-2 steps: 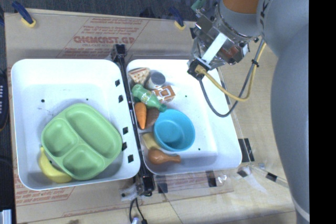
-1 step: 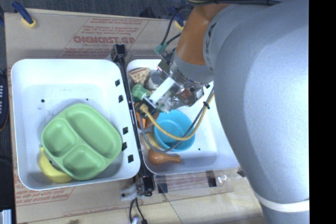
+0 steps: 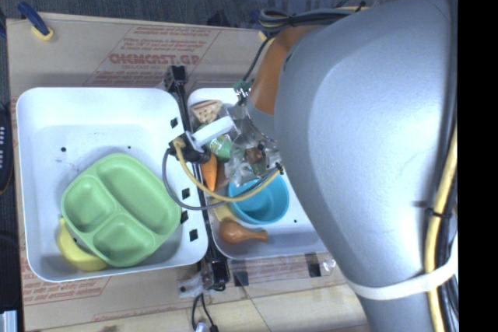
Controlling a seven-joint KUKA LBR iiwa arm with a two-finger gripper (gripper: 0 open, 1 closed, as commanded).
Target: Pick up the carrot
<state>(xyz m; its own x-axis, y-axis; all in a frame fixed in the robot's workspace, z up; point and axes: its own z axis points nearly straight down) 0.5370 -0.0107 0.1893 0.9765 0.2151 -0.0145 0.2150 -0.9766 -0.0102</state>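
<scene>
- The arm (image 3: 366, 152), grey with an orange band, is seen reaching in from the right and covering most of the right bin.
- The table (image 3: 156, 39) is covered with printed cardboard, and two white bins are carried on it side by side.
- The left bin (image 3: 47, 113) is occupied by a green tray (image 3: 120, 207) with three compartments; a yellow item (image 3: 74, 253) is partly hidden under the tray's lower left edge.
- The right bin (image 3: 299, 233) is partly hidden by the arm; a blue bowl (image 3: 261, 202) is seen in it, just below the pincer.
- The pincer (image 3: 245, 148) is lowered among the things in the right bin; whether it is open or closed cannot be told.
- A brown drumstick (image 3: 241, 232) is laid below the bowl.
- The carrot (image 3: 209, 171) is found at the right bin's left wall, just left of the pincer, pointing downward.
- A blue and yellow clamp (image 3: 35, 21) is fixed at the table's upper left corner.
</scene>
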